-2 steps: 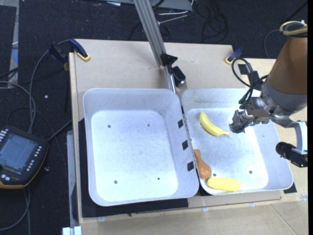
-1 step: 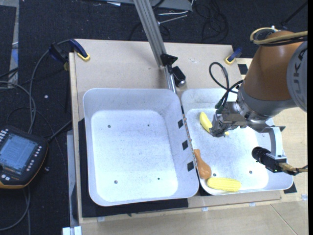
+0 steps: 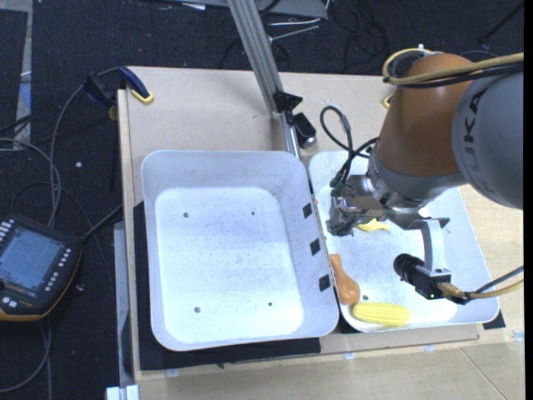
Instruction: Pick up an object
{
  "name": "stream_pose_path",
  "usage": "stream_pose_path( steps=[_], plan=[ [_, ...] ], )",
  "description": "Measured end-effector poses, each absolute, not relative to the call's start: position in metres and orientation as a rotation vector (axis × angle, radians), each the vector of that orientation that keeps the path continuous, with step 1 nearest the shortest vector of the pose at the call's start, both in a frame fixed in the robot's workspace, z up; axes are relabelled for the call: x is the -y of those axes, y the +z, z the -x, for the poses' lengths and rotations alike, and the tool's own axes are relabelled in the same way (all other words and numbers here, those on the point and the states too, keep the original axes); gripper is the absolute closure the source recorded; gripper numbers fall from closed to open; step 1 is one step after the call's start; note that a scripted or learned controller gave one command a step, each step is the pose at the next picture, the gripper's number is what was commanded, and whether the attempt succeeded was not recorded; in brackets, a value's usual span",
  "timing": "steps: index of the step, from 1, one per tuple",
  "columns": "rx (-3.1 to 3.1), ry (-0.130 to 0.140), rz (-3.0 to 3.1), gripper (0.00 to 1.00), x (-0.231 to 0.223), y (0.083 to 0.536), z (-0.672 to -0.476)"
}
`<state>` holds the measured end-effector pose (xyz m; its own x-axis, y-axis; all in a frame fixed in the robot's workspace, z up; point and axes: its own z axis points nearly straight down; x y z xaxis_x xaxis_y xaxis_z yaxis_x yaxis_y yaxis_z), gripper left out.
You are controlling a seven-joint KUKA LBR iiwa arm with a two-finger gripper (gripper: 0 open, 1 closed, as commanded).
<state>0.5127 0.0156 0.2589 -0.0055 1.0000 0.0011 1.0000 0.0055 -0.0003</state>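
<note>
Jaws: low in the right bin (image 3: 476, 261), close by its left wall, masked from above by the wrist of the arm (image 3: 433, 123). Cannot tell whether wide or narrow, nor whether closed on anything.

Looks like the reach-and-descend step of the pick, with no grasp confirmed. Just beside the jaws, on their right, lies a small yellow piece (image 3: 376, 227), half hidden under the wrist and too covered to name; likely the target.

Next move, by judgement: needs the jaws astride that yellow piece, then a close and a straight lift clear of the bin wall. Calls for care, since the piece sits near the wall between the bins.

Further out, toward the near edge of the same bin: an orange spoon-like thing (image 3: 345, 288) along the left wall, and a corn cob (image 3: 383, 313) just beside its round end, near the front rim.

Count: two white bins, right one and left bin (image 3: 225, 248), side by side on the bench (image 3: 200, 98); three loose things, one of each kind, all in the right bin; one arm.
</note>
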Motion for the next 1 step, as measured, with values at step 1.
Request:
stream_pose_path(
  steps=[1],
  plan=[
    [2.225,0.002,2.216,1.0,-0.0632,0.2385,-0.5076]
  ],
)
